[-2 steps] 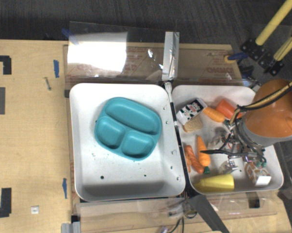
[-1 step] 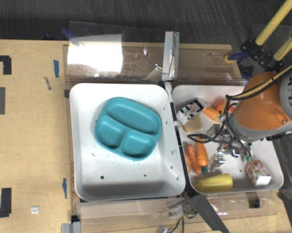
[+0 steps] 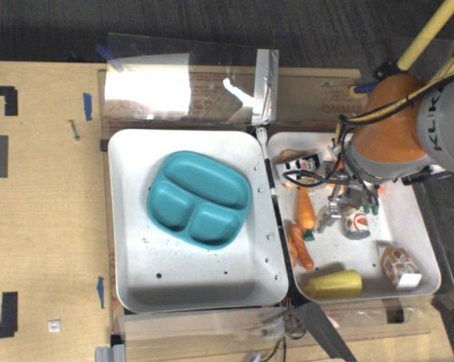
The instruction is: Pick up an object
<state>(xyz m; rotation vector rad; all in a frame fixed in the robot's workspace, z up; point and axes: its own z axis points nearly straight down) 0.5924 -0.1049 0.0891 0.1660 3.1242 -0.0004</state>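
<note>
Right bin [image 3: 427, 236], "KU" on arm [image 3: 438, 123]

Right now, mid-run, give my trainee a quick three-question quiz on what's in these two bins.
1. True or false: the teal divided tray lies in the left bin.
2. Which thing lies nearest the right bin's front wall? A) yellow object B) upper carrot C) patterned box
3. Fill in: the gripper hangs above the ____ bin.

Key: 1 true; 2 A; 3 right. Its fingers are too cluttered to judge.
</note>
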